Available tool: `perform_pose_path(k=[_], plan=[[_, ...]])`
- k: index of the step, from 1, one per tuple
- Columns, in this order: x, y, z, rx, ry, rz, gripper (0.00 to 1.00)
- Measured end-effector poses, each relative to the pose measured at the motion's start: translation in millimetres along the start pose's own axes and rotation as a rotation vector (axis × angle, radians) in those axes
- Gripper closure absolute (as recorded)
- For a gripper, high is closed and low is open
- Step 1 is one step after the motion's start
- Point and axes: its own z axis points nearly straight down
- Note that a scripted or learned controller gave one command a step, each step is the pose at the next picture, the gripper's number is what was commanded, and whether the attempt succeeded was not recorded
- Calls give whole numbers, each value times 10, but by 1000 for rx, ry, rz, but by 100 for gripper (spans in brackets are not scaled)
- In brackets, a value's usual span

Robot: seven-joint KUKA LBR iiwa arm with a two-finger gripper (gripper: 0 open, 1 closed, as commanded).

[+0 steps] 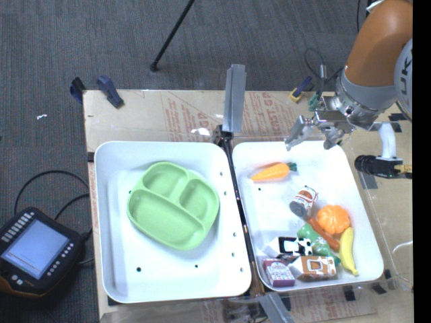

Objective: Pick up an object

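My gripper (315, 137) hangs above the far edge of the right bin (246, 155), fingers spread apart and nothing between them. Just below and left of it a toy carrot (271, 172) lies in that bin. Further toward the front are a small can (304, 201), an orange fruit (333, 219), a yellow banana (348, 249), a green item (309, 237), a black-and-white carton (292, 245), a maroon box (277, 272) and an orange carton (315, 266).
The left bin (108, 180) holds a green divided plate (174, 204). A grey upright post (235, 99) stands behind the seam between the bins. A pendant (37, 247) lies on the floor at the left, and clamps (109, 90) grip the bench's back edge.
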Motion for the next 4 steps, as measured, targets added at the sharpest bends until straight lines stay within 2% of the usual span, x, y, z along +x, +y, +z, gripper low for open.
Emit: perform_pose_path(k=[1,2,3,4], plan=[[20,97,1167,0,1,-246,0],[-247,-239,1896,-1,2,-245,0],[-1058,-724,1893,-3,3,-405,0],[-1087,-726,1816,-2,5,-396,100]])
